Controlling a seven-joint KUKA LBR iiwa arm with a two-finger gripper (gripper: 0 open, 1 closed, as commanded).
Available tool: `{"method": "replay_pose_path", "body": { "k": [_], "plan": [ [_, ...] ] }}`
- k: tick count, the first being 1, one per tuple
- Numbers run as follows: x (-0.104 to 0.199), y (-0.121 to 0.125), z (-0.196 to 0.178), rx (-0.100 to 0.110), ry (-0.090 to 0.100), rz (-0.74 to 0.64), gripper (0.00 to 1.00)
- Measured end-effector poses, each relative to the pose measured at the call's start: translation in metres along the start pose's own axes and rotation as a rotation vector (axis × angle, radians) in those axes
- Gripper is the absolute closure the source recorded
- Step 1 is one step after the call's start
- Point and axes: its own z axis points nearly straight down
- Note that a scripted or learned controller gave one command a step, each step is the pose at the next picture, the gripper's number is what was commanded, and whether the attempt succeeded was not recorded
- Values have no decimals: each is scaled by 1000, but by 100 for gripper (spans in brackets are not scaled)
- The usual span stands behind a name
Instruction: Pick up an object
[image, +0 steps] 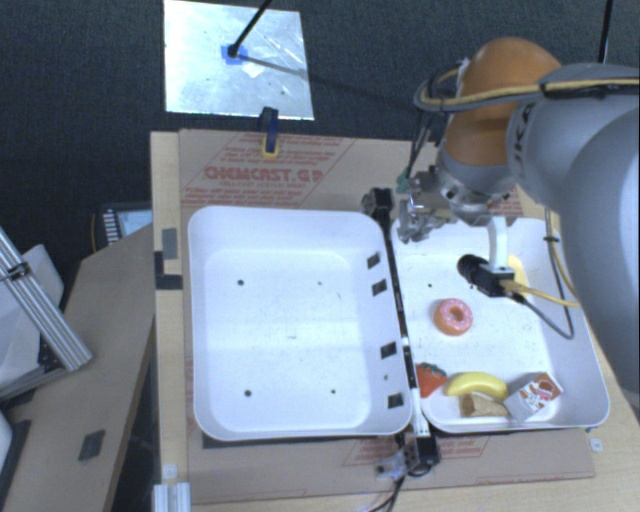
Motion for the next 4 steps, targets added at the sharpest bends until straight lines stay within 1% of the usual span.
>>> {"method": "replay_pose_path", "body": {
  "k": [1, 2, 3, 4],
  "plan": [
    [0, 1, -11, -2, 0, -1, 100],
    [62, 4, 12, 4, 2, -6, 100],
    [58, 4, 11, 3, 1, 0, 0],
    [-53, -90, -6, 7, 1, 13, 0]
  ]
}}
